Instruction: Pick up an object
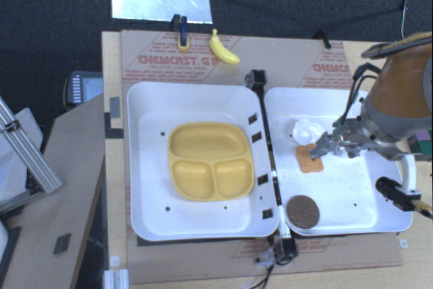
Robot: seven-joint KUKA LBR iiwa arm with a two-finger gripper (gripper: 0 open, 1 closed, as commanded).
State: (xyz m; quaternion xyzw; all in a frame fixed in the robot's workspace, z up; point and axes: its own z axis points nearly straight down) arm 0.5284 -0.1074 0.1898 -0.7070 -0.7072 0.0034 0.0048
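Camera view: arm low over right bin, beside orange piece.

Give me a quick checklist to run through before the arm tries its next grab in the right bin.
1. Gripper over the flat orange piece: ok.
2. Orange piece held between the fingers: cannot tell.
3. Clear plastic cup crowding the orange piece: not ok, close behind it.
4. Round brown disc away from the gripper: ok.
5. Yellow divided tray in the left bin, out of the way: ok.
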